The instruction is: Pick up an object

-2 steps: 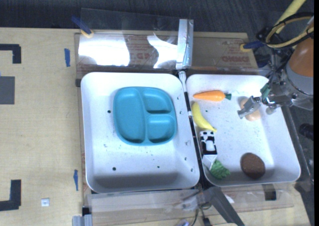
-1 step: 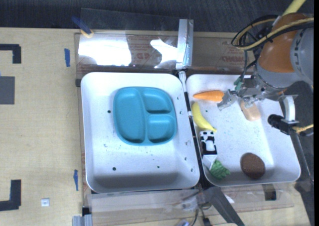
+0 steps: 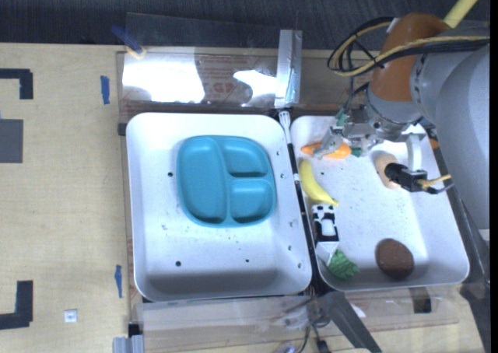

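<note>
Single fixed camera, mounted above the bench [image 3: 54,188]; looks down at a slant; frames both the left bin [image 3: 156,266] and the right bin [image 3: 436,258] whole, at middling distance; the arm [image 3: 459,87] enters from the frame's right side.

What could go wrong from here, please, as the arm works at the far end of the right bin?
The pincer sits by the orange carrot-like piece, close against the right bin's far wall, so a grasp may clip the rim. The banana lies just beside it and could be knocked or caught along.
</note>
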